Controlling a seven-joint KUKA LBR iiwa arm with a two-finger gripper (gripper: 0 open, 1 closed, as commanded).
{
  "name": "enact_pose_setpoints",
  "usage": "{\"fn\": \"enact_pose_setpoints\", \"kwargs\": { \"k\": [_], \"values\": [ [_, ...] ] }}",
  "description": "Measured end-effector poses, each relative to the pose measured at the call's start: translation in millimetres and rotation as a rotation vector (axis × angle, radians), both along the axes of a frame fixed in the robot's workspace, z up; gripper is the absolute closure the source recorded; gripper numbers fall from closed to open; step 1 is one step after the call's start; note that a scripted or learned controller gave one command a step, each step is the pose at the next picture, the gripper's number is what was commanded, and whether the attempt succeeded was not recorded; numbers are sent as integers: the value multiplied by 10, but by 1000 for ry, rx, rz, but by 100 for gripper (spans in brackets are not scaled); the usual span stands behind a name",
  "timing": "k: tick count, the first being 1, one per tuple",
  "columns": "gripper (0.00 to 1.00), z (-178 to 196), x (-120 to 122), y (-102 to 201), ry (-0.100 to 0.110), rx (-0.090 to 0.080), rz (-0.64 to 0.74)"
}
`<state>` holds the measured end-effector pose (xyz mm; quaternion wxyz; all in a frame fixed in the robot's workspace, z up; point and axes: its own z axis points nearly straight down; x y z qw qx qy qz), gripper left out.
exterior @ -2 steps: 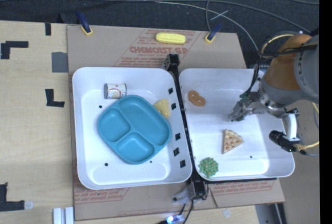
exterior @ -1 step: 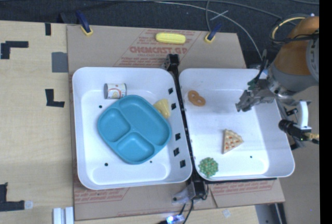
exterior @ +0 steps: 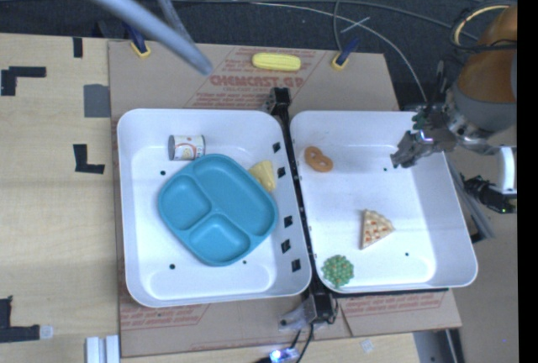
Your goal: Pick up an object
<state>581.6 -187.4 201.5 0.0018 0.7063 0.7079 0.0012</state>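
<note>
A round green broccoli-like toy point(exterior: 338, 270) sits at the near left corner of the right-hand shallow white bin point(exterior: 450, 223), close against the near rim. Just beyond it, toward the middle of that bin, lies a triangular slice of toy pizza point(exterior: 376, 228), pale yellow with red flecks, with bare white floor on all sides. A small brown pretzel-shaped piece point(exterior: 318, 159) rests near the far left corner, a little off the wall shared with the neighbouring bin. The right half of this bin's floor stands open.

In the left-hand white bin point(exterior: 139, 210), a blue plastic tray with three compartments point(exterior: 217, 207) is set at a slant across the middle; a pale yellow wedge point(exterior: 265, 175) touches its far right edge, and a small tin with a white-and-orange label point(exterior: 187, 147) lies on its side near the far left corner.

The dark two-finger gripper point(exterior: 406, 153) of the grey arm hangs at the right bin's far right corner, over the rim, apart from every item; whether its fingers are spread or closed cannot be made out at this angle.

Beyond the bins, a yellow banana-like toy point(exterior: 276, 62) lies on the brown cardboard sheet point(exterior: 244, 80).
</note>
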Motion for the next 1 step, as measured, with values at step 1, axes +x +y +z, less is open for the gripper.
{"fn": "enact_pose_setpoints", "kwargs": {
  "k": [1],
  "values": [
    [100,527,10,5,0,0,0]
  ]
}}
